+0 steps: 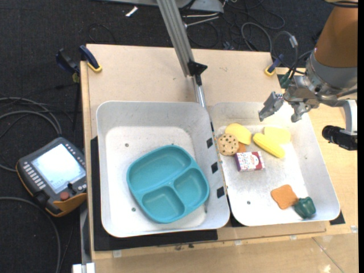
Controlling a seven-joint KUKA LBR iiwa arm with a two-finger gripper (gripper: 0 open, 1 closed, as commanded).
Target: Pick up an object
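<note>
Gripper [283,108] open, nothing between its fingers, poised over the far edge of the right bin [321,169].

Directly below the fingertips in the view lie the yellow piece [272,140] and a second yellow piece [238,133], with the round cookie [228,144] and small pink carton [249,161] clustered further left. The orange slab [283,196] and green pepper [305,207] sit well apart at the near right corner, with bare floor between. The left bin [114,124] holds a teal divided tray [167,183].

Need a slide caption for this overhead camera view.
Open gripper above right bin of toy food; teal tray in left bin.
</note>
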